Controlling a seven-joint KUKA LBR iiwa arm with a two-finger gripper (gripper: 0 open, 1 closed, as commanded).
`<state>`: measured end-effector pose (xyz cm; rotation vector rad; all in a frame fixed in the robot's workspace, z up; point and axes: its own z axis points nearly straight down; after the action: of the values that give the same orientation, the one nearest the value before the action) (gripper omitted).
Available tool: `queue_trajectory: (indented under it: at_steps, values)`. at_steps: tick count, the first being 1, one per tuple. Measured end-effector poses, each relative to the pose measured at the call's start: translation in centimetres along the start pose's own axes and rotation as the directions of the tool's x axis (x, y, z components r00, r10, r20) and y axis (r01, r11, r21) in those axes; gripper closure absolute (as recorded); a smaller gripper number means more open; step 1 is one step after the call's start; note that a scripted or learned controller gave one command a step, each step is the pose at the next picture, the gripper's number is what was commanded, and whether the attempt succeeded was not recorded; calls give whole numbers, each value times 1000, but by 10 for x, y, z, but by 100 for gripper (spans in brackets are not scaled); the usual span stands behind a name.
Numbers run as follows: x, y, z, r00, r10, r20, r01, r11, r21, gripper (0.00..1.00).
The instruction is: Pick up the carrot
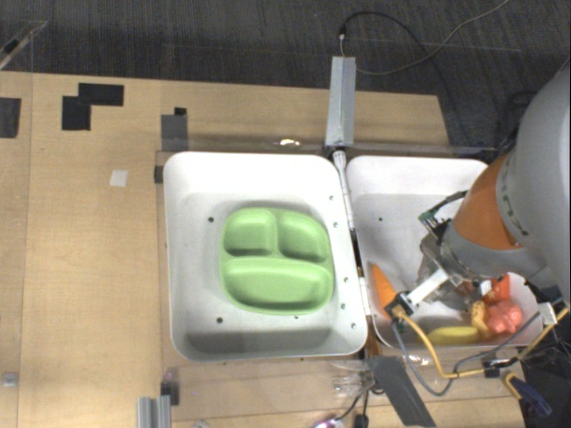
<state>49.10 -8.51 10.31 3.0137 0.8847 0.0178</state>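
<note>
**Carrot tight to the bin wall calls for a careful approach**

Carrot [382, 287] lies in the right bin [393, 194], against that bin's left wall and close to its lower-left corner as the camera sees it. Its length seems to run roughly along the wall. The gripper [457, 279] hangs over the middle of the same bin, to the right of the carrot and apart from it. The wrist covers it from above, so whether it is open or closed cannot be told, and nothing is seen held in it.

The step in hand appears to be the approach, and the arm needs to travel toward the left wall before it descends. The wall looks like the main difficulty. A grasp across the carrot's narrow width would need room on the wall side, and that room looks scarce. Coming down on the thicker part, with the grasp turned to close along the wall, would probably be safer.

A banana [453, 334] lies along the lower edge of the bin, with red and orange toys [501, 315] near the lower-right corner. Both sit nearer the gripper than the carrot does, so a descent made too early could catch one of them. The left bin [192, 239] holds a green divided plate [275, 259] and plays no part.
</note>
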Motion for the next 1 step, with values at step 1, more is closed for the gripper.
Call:
queue_trajectory:
  at_steps: [1]
  values:
    - [0, -3, 12, 999, -39, 1, 39, 999, 0, 100]
